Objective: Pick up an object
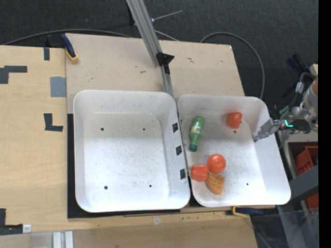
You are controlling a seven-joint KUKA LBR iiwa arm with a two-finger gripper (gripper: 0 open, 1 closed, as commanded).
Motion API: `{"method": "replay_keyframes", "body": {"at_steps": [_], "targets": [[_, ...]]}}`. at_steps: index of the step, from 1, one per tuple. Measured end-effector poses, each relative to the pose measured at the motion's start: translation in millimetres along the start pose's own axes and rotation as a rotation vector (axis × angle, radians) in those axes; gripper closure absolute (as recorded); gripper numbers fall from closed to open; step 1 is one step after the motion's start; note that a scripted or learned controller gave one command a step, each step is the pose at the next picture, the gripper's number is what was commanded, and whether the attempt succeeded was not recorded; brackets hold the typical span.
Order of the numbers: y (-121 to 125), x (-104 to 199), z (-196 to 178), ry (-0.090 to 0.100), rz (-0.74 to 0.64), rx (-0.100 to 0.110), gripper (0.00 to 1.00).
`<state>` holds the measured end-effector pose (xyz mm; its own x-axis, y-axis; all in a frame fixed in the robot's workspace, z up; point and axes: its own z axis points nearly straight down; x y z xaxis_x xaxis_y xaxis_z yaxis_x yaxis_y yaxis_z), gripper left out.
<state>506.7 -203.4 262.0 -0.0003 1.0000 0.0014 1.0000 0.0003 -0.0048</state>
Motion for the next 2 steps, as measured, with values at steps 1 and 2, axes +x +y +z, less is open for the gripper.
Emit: {"method": "replay_keyframes", "body": {"at_steps": [1, 2], "targets": [[0.7, 0.1, -2.0, -0.001, -0.002, -0.004, 0.00], [10.1, -1.8, 53.1, -0.001, -0.001, 0.001, 0.00]]}}
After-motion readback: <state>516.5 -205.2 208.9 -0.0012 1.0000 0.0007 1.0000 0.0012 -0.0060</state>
